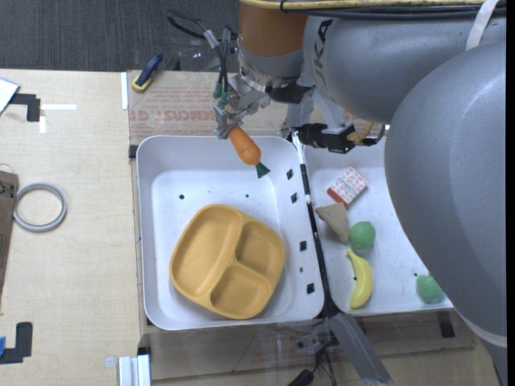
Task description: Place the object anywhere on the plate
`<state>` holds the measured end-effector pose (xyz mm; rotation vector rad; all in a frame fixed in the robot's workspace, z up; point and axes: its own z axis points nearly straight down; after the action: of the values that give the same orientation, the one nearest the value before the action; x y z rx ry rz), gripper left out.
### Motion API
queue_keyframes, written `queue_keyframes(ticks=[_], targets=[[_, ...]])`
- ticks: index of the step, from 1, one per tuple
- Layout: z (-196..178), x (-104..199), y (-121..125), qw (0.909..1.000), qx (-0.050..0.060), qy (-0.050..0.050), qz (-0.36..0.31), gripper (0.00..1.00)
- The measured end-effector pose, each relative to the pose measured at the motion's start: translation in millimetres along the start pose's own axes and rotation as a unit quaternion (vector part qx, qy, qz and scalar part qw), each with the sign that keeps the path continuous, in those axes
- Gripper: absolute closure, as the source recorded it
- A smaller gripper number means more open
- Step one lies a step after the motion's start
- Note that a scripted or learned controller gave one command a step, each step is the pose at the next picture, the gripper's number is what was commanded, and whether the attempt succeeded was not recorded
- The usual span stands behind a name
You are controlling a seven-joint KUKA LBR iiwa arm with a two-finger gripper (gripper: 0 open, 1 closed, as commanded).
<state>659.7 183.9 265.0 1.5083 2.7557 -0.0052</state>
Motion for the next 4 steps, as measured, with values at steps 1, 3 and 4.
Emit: queue_keyframes(ticks=[1, 3, 4], targets=[[174.6, 4.6, 2.6, 0.9995, -0.001, 0.000, 0.030, 1.00], [167.4, 3.8, 2.3, 0.9996, 0.001, -0.001, 0.030, 1.00], [-16.6, -32.8, -21.2, 0.9836, 0.001, 0.000, 0.180, 1.00]])
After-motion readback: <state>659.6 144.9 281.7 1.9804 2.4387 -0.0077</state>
